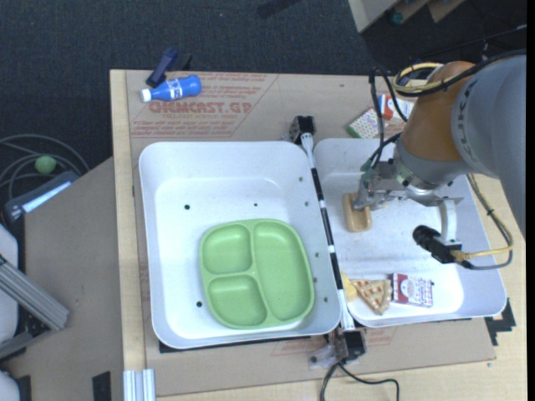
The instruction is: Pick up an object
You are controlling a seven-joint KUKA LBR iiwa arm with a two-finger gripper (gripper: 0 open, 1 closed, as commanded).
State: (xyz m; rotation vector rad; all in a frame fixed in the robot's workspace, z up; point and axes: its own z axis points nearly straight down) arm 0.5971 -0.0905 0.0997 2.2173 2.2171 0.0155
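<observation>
Tool [364,200] sits low in the right bin [485,303], fingers closed around a tan block [359,216]; lifting remains.

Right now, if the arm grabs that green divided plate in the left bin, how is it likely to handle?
The green divided plate looks like moulded plastic, so probably stiff and light for its size. It lies flat on the left bin floor, so it should slide rather than roll or tip. Its low, rounded rim offers little to pinch, so a grab may slip.

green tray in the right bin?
No. The green tray lies in the left bin; the right bin holds small items.
</observation>
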